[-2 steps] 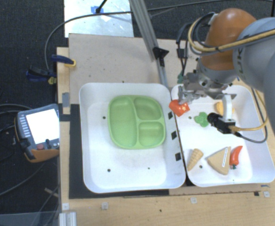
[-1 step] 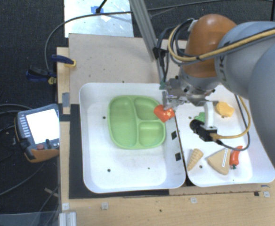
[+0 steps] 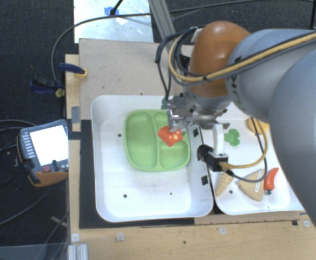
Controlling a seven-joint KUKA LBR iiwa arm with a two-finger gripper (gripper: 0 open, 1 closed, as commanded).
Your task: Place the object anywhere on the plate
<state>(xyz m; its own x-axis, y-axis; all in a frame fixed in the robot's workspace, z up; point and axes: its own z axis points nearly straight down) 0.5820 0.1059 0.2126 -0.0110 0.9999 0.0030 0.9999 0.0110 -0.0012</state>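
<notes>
A light green divided plate (image 3: 147, 141) lies in the left white bin (image 3: 109, 177). Over the plate's right compartment sits a small red-orange object (image 3: 170, 137), strawberry-like. My gripper (image 3: 174, 124) comes down from the grey arm with its fingers (image 3: 175, 121) right at the top of this object. The object appears pinched between them, at or just above the plate's surface; I cannot tell whether it touches the plate.
The right bin (image 3: 255, 205) holds a green broccoli-like piece (image 3: 232, 137), an ice cream cone (image 3: 223, 183), a tan wedge (image 3: 251, 189), a red chili (image 3: 270, 180) and an orange item (image 3: 257, 127). The arm's bulk overhangs the right bin. A tablet (image 3: 47, 145) lies left of the bench.
</notes>
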